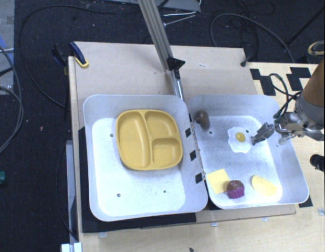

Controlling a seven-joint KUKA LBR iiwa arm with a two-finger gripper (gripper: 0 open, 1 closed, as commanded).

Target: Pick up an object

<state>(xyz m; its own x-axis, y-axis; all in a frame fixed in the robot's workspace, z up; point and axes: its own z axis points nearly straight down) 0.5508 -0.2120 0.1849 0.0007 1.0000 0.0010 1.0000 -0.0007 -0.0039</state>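
The right bin (288, 161) holds several toy foods. A fried egg (239, 139) lies near its middle and a brown lump (202, 118) sits by its left wall. Along the front are a yellow cheese square (218, 180), a purple piece (235, 189) and a yellow slice (265, 185). My gripper (268, 136) hangs just right of the egg, over the bin's right half, open. One dark fingertip (257, 137) points at the egg's right edge. Nothing is between the fingers.
The left bin (99, 193) holds a yellow divided plate (149, 139). A slanted metal pole (157, 28) runs down from the top to the gap between the bins. The arm's wrist (312, 104) stands over the right bin's right rim.
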